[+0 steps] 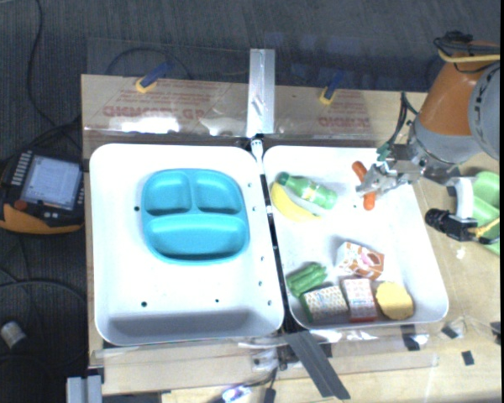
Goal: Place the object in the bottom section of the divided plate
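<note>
Because the blue divided plate point(193, 215) sits alone in the left bin point(118, 300), with its one wide section on the side nearest the camera and its two small sections behind, you have a clear landing spot: the wide lower section is bare and nothing crowds it.

The goods all lie in the right bin point(420, 242). A banana point(287, 204) rests against the bin's left wall with a green bottle point(309, 191) lying across it. Along the near wall a green vegetable point(306, 276), two small printed boxes point(343, 300) and a yellow block point(394, 300) are packed touching one another, with a patterned carton point(361, 260) just behind them.

The gripper point(385, 171) hangs over the far right corner of that bin, with a small orange thing, carrot-like, point(365, 185) right at its tip. That looks to be the object you are after. You cannot tell from this slant whether the fingers are open or closed, nor whether the orange piece sits between them or merely lies beside them on the bin floor.

Judging by this, the task is at its picking stage; the carry across the divider point(267, 225) between the bins is not yet begun.
</note>
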Controlling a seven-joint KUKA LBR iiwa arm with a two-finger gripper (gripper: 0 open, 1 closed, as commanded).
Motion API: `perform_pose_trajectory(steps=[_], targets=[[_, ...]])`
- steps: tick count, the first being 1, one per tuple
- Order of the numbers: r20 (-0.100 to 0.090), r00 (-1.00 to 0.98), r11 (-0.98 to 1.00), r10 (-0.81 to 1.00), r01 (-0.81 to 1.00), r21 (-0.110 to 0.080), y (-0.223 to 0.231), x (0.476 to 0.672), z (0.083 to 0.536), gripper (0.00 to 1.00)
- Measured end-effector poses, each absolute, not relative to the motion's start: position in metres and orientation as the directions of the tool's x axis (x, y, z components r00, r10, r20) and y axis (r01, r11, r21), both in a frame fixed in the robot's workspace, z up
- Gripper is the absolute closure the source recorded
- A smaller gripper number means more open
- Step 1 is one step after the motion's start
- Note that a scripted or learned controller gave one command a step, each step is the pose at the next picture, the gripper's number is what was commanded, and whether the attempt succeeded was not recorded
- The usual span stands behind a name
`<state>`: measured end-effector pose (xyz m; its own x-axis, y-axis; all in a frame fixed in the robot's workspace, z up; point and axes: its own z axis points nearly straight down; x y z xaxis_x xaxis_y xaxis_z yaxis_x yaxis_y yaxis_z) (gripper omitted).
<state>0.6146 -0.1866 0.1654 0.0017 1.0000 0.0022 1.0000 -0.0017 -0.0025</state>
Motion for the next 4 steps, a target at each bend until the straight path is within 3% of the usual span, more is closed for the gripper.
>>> perform_pose_trajectory(steps=[1, 2, 3, 4], targets=[[0.001, -0.066, 0.066, 0.998, 0.998, -0.002, -0.17, 0.64, 0.231, 1.0], [0.0, 0.029, -0.029, 1.0, 1.0, -0.004, -0.073, 0.647, 0.215, 1.0], [0.0, 0.029, -0.029, 1.0, 1.0, -0.004, -0.073, 0.647, 0.215, 0.0], [-0.001, 0.417, -0.417, 0.909, 0.909, -0.006, -0.109, 0.575, 0.17, 0.0]])
